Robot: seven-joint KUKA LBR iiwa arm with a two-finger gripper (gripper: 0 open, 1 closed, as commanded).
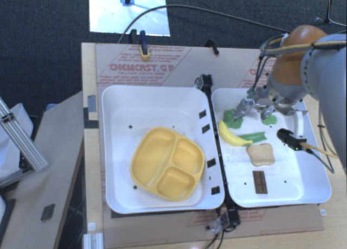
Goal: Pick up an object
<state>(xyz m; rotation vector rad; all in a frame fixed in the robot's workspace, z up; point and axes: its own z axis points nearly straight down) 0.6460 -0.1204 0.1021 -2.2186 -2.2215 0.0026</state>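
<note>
Gripper: gripper (254, 111) sat low over the back of the right bin (320, 188), the arm reaching in from the right.
Fingers: looked spread apart, with nothing visibly between them. No grasp was shown.
Nearest target: green leafy piece (233, 116) lay just beside the left fingertip, near the divider side of the bin.
Other candidate: second green piece (269, 116) lay just beside the right fingertip. The two greens sat either side of the gripper, not under it.
Rest of right bin: banana (232, 134) and green pod (252, 136) lay in front of the gripper. Bread slice (261, 154) was nearer the camera, and brown bar (260, 182) was nearest the front rim.
Left bin: left bin (116, 134) held only a yellow divided plate (168, 162), well apart from the gripper.
Risk 1: closing there would likely pinch bare floor, since the gap between the fingers looked to fall between the two greens.
Risk 2: a fingertip could land on top of a green piece and shove it aside or press it flat instead of straddling it.
Risk 3: the leafy piece looked irregular and probably light. An edge-only pinch could slip out on the lift.
Risk 4: the banana and pod sat close, so a sweep forward could knock them or pull in two things at once.
Risk 5: the leafy piece sat near the divider wall. A finger on that side could catch the wall.
Progress: judged as pre-grasp, nothing picked up yet.
</note>
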